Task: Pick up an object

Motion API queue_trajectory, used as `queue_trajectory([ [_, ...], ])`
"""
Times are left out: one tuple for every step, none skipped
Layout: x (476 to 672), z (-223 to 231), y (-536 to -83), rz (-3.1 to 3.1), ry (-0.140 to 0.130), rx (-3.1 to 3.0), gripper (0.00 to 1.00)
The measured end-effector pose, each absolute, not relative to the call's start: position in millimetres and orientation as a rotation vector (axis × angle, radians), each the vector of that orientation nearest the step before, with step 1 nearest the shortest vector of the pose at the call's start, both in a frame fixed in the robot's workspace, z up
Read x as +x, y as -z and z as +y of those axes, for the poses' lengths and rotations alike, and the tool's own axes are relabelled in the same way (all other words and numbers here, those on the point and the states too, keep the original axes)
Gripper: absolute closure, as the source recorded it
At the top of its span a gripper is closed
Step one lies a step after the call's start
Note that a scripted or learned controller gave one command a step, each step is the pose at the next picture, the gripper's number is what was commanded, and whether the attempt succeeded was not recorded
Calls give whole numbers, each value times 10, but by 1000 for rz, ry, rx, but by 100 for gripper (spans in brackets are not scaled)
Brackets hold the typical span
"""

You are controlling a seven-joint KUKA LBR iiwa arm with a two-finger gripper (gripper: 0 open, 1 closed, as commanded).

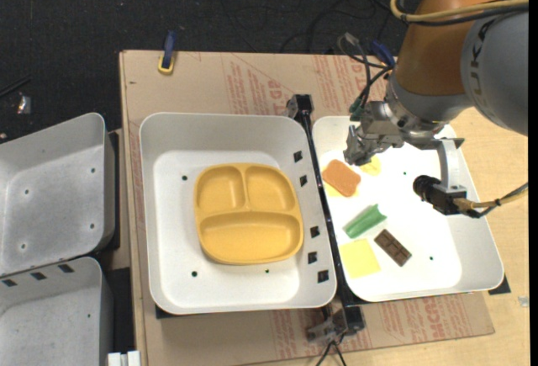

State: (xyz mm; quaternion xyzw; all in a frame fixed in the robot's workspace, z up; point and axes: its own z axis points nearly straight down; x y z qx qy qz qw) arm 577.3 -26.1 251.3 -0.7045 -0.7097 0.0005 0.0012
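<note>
The claw is hovering over the right bin, can't tell its grip state. The orange block is lying just below-left of it, long axis running diagonally, so it's probably needing a small shift that way.

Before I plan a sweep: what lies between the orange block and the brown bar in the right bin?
In the camera view, the green piece lies between the orange block and the brown bar.
</note>
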Motion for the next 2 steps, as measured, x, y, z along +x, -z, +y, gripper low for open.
queue_trajectory([
  [5751,181,-2494,-2228,0,-2212,100],
  [5766,667,-2494,-2229,2,-2213,100],
])
